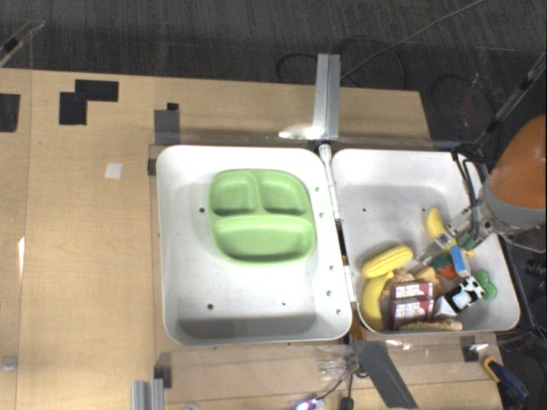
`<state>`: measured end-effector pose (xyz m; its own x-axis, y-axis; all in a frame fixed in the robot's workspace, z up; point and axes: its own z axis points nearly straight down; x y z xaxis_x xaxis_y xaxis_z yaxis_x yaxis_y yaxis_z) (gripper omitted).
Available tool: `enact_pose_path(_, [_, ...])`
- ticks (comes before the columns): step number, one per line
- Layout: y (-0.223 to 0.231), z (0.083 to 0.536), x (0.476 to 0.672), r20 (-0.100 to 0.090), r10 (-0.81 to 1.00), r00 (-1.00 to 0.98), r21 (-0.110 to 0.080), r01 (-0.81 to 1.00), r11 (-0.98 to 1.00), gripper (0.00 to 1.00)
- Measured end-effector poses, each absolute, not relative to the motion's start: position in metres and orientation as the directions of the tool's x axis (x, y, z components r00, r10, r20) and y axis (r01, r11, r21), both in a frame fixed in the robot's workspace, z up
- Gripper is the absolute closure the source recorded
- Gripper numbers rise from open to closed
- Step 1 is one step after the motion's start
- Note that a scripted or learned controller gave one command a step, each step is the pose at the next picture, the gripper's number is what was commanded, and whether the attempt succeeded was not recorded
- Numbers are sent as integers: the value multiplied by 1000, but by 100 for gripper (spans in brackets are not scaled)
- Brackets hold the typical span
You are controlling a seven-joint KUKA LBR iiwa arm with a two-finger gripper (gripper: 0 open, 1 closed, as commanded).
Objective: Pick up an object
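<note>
**Gripper down among the clutter in the right bin, no grasp confirmed**

Step in hand: approach or reach for a pick. The gripper (455, 244) sits low over the right bin (385, 178), at the right-hand part of the object pile. From this slanted overhead view I cannot tell how the tool is set, and nothing is clearly seen gripped by it. I judge the pick as not yet made.

Candidate objects, all crowded in the near half of the right bin:
- small yellow piece (436, 223), just left of the gripper, the closest item
- yellow banana-like shape (386, 260), further left
- a second yellow rounded object (373, 297) near the bin's left wall
- dark red package (411, 302), at the near side
- black-and-white item (466, 295) and green piece (484, 281), near right

Many of these touch or overlap; exact boundaries under the gripper are hard to read.

Left bin (179, 254) holds a green divided tray (260, 214), well apart from the arm.

Arm pose: arm (521, 178) enters from the right, orange band above the wrist at the frame's right edge, wrist angled down and to the left into the bin.

Next move calls for, in my judgement: settle on one item, probably the small yellow piece, close firmly, then lift straight up. Risk: neighbours get nudged or dragged, or the tool comes up with nothing.
</note>
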<state>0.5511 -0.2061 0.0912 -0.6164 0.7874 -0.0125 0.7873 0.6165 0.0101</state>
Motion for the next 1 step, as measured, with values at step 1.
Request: enact_pose_path(1, [-204,104,554,-15,788,-616,16,788,616,100])
